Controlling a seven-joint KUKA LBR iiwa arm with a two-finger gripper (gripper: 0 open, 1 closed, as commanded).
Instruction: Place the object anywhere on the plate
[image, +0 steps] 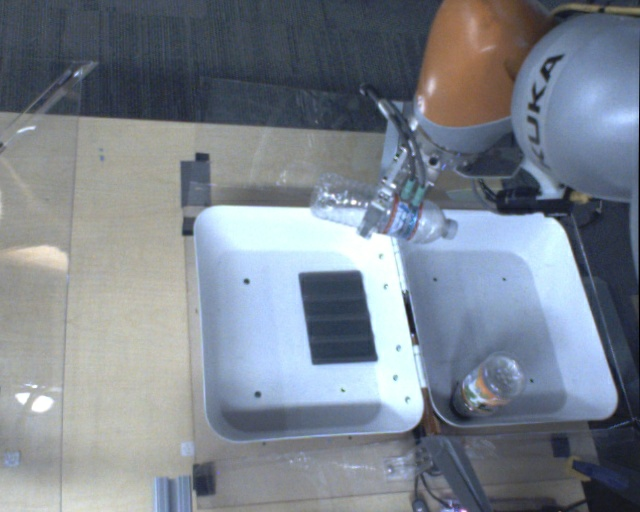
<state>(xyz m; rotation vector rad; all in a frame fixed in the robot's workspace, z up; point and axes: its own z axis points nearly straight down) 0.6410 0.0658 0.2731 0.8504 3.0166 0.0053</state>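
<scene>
A dark ribbed rectangular plate (338, 317) lies flat in the middle of the left white bin (230, 300). My gripper (388, 212) hangs over the far end of the divide between the two bins. It is shut on a clear plastic bottle (340, 205), which lies crosswise and nearly level in its fingers. The bottle's body sticks out to the left over the left bin's far rim, and its other end (432, 228) points right over the right bin. The bottle is held above and beyond the plate's far right corner.
A second clear bottle with an orange-green label (488, 385) lies in the near corner of the right bin (560, 300). The grey and orange arm (520, 80) fills the upper right. Black clamps (197, 190) sit at the left bin's far corner.
</scene>
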